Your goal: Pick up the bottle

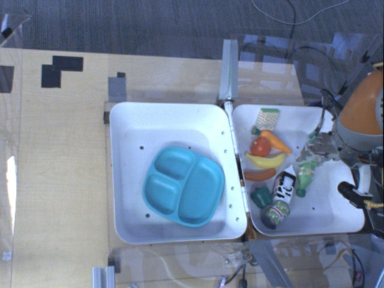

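From my seat, starting at the left, I see the left bin (pixel 120 179) sitting on the desk (pixel 60 161), and it carries a blue divided plate (pixel 184 185) lying flat near its middle. The divider (pixel 237 173) between the bins is my landmark from here on. Just right of the divider, in the right bin (pixel 336 215), there is a cluster of toy food: a patterned packet (pixel 267 119) toward the far wall, a red tomato (pixel 260 146) touching an orange carrot (pixel 276 141), a yellow banana (pixel 267 159) below them, a reddish sausage (pixel 260 174) under that, and a small dark-green piece (pixel 261 196) nearer the front. Also near the divider's front end lies a dark can-like container with a black-and-white label (pixel 279 201), tipped on its side. Further right of the divider is the bottle (pixel 304 177), small and green, resting on the bin floor. The gripper (pixel 316 150) sits just above and beside its top, hanging from the grey and orange arm (pixel 360 116). I cannot tell whether its tips are spread or closed, nor whether they touch the bottle. I judge the approach to be made, while the grasp and lift are left to do.
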You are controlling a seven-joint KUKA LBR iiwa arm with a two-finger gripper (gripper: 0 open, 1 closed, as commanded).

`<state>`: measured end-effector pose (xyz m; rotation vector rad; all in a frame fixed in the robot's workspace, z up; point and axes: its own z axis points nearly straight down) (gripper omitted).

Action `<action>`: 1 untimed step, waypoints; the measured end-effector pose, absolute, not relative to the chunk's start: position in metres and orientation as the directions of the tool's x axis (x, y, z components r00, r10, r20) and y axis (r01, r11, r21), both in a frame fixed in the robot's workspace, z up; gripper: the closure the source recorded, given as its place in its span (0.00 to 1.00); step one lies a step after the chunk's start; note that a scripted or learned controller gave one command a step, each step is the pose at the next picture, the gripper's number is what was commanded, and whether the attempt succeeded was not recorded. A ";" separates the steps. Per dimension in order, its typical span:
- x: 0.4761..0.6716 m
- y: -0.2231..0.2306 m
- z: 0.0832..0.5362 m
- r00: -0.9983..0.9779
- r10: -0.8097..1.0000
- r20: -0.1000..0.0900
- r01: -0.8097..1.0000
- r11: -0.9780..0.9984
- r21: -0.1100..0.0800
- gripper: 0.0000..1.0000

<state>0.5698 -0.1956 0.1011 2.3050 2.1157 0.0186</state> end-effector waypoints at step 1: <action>0.597 -0.140 0.200 0.122 0.992 0.000 0.992 -0.122 0.007 1.00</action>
